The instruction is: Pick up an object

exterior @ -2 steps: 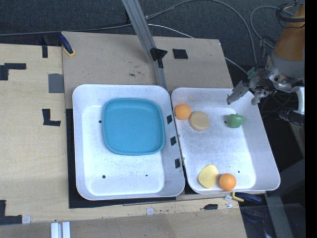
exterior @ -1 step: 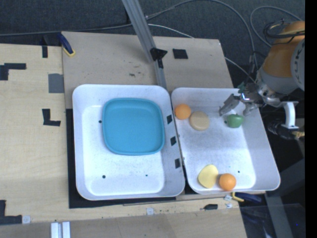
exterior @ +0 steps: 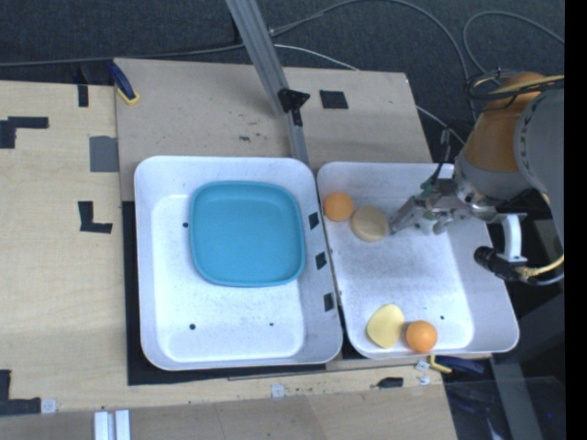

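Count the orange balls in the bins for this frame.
2. One orange ball lies at the far left of the right bin, beside a tan object. The other orange ball sits near that bin's front edge, touching a yellow object. None looks hidden.

Tan round object (exterior: pixel 370 224), right bin, beside orange ball (exterior: pixel 337 207)

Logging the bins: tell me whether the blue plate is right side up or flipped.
Right side up. The blue plate lies flat in the left bin, its raised rim around a sunken middle, nothing on it.
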{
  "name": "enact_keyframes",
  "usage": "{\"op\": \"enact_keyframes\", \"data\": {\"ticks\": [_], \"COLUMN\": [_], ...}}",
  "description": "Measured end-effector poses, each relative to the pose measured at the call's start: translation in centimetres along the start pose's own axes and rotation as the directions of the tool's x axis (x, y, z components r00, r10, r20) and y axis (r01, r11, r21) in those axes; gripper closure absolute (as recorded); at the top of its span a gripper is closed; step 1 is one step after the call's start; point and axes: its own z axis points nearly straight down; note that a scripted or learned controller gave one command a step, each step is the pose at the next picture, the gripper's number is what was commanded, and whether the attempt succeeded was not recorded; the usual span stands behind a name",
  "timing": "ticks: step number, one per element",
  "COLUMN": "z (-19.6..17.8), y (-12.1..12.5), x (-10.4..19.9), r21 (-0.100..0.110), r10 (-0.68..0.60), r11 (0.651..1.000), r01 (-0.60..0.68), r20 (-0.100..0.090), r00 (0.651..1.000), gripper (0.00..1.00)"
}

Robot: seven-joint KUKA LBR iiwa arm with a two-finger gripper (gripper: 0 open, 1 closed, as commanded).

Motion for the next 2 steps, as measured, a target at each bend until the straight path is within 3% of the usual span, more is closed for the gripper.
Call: {"op": "enact_keyframes", "data": {"ticks": [1, 2], "z": [-1.3, -7.0], "y": [0.1, 0.9], "x": [0.0, -0.6], "r21": [-0.005, -0.010], "r10": [0.000, 0.001], "r11": [1.000, 1.000], "r01": [0.000, -0.001], "r20": [0.001, 0.002], "r00": [1.000, 1.000], "gripper": [1.00, 1.00]}}
